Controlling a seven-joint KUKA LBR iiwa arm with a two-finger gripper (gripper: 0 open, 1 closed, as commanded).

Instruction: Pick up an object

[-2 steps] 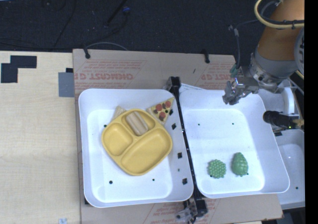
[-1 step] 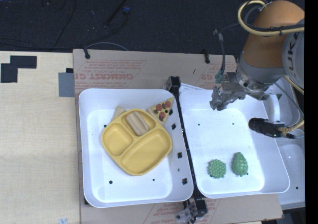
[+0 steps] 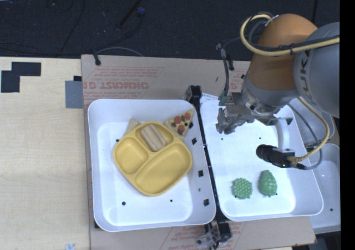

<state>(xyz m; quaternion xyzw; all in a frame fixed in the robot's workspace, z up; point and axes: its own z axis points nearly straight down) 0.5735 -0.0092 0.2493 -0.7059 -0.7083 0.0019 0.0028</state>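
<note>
Two small green objects lie side by side near the front edge of the right bin (image 3: 310,199): a round, bumpy ball (image 3: 242,188) and, just to its right, a knobbly egg-shaped piece (image 3: 268,183). They sit close together but apart, with bare white floor behind them and to their left. The front wall of the bin runs just below them.

The gripper (image 3: 226,124) hangs over the back left part of the same bin, close to the divider between the bins and well apart from the green pieces. Its dark metal fingers point down, and nothing shows between them; whether they are spread or closed cannot be made out. Above it rises the grey arm (image 3: 321,69) with its smooth orange band (image 3: 283,49) and a looping yellow cable. A black cylindrical part (image 3: 273,155) juts over the middle of the right bin, right of the gripper.

The left bin (image 3: 102,188) holds a glossy yellow divided plate (image 3: 158,166), set at a slant near the middle. A pale tan, oblong piece (image 3: 152,136) rests in its upper compartment. A wedge shaped like a pizza slice (image 3: 182,122) lies by the plate's upper right rim, near the divider. Open white floor runs along the front and left sides of this bin.

Both bins rest on brown cardboard (image 3: 144,80) atop a pale wooden bench (image 3: 39,154).
</note>
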